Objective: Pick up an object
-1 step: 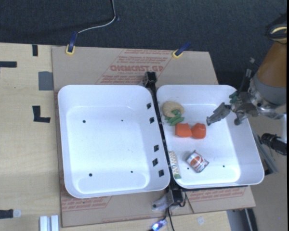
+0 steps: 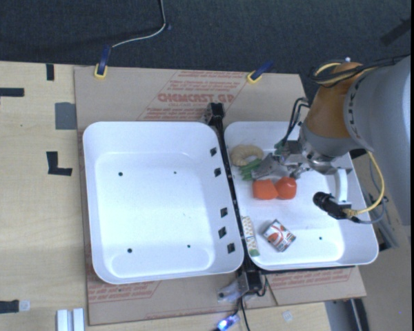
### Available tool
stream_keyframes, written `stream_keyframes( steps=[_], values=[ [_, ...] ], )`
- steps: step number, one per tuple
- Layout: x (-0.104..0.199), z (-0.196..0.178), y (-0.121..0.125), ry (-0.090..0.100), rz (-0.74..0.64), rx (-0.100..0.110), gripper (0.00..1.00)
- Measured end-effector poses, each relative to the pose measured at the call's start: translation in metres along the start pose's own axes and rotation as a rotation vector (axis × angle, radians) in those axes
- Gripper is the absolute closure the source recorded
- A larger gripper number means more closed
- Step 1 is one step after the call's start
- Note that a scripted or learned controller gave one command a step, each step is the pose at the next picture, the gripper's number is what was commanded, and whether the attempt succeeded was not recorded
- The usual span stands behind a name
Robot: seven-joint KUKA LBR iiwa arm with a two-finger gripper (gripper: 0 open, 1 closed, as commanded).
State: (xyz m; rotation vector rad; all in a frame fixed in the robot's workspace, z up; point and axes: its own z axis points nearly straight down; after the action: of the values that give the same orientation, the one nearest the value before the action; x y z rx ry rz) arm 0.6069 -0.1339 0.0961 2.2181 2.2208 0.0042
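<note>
Over the right bin (image 2: 359, 254), the end effector (image 2: 279, 165) is hovering just above two orange pieces (image 2: 274, 189), likely lining up a grasp; its opening cannot be told. A can (image 2: 279, 235) is lying at 6 o'clock, a pale ring (image 2: 245, 154) at 10 o'clock.

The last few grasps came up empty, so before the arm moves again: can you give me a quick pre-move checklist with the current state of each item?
1. Pincer positioned over right bin: ok.
2. Graspable target nearby, orange pieces just below it: ok.
3. Object visibly between its tips: cannot tell.
4. Beige ring and green item crowd the target: not ok.
5. Small can lies apart, out of the way: ok.
</note>
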Motion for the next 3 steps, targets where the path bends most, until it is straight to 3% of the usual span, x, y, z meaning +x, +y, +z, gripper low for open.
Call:
stream_keyframes(
  steps=[1, 2, 3],
  values=[
    [0.001, -0.008, 0.000, 0.001, -0.001, 0.003, 1.00],
    [0.098, -0.094, 0.000, 0.004, -0.010, -0.004, 1.00],
    [0.087, -0.110, -0.079, 0.000, 0.002, 0.009, 1.00]
  ],
)
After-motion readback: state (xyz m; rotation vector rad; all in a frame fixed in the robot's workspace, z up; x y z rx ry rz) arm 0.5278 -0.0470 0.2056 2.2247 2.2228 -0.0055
